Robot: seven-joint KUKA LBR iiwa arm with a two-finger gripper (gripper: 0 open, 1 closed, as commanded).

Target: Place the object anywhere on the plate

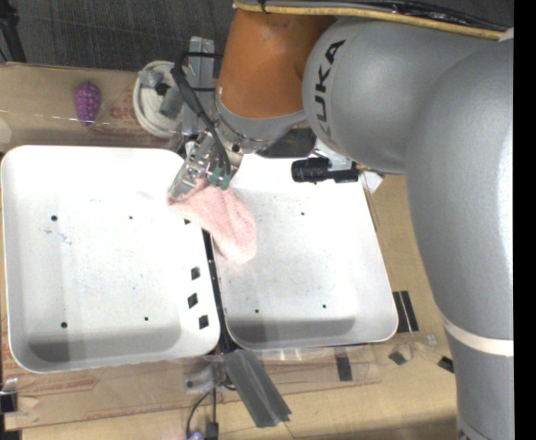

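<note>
Jaws of the two-finger gripper (203,174) pinch a soft pink cloth (226,222), which hangs over the seam between two shallow white bins (29,246).

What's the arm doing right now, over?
Gripper shut on pink cloth. Cloth hangs over the divide between bins. Purple thing sits on bench beyond left bin.
</note>
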